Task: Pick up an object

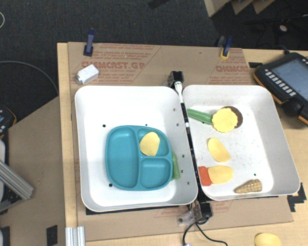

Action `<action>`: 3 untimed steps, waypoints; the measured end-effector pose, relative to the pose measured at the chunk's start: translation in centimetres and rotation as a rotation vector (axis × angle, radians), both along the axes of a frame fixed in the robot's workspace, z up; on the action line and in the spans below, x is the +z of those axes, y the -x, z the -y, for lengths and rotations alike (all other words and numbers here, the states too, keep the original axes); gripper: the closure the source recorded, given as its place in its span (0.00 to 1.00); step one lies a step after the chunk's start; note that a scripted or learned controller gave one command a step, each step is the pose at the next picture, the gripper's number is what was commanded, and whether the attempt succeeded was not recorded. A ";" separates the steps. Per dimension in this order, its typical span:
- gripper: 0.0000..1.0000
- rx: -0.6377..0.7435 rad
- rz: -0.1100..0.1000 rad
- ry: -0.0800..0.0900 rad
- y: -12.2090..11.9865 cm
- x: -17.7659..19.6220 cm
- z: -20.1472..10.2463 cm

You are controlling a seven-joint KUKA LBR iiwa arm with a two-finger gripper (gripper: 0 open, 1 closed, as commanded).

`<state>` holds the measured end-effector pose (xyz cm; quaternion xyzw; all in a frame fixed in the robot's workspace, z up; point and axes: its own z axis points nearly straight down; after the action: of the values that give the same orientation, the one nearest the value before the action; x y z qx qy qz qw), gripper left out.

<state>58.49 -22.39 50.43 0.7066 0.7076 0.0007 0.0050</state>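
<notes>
Picking step not yet begun; pincer's state could not be told. Next move: descend over the yellow piece (218, 150) in the bin (262, 137) nearer the pincer's approach side.

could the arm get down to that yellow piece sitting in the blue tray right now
Probably yes. The yellow piece lies alone in the blue tray's upper right compartment, with nothing over it or touching it. The compartment walls are low, though the piece looks flat, which may make gripping harder.
</notes>
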 end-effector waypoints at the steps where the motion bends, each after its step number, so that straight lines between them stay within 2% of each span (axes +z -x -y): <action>1: 1.00 -0.005 -0.020 -0.010 4.8 -10.6 0.0; 2: 1.00 0.002 -0.019 -0.011 -3.1 -28.2 -0.3; 3: 1.00 0.003 0.014 0.001 -3.3 -8.7 -3.0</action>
<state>61.81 -19.34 41.72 0.7056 0.7086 0.0054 0.0102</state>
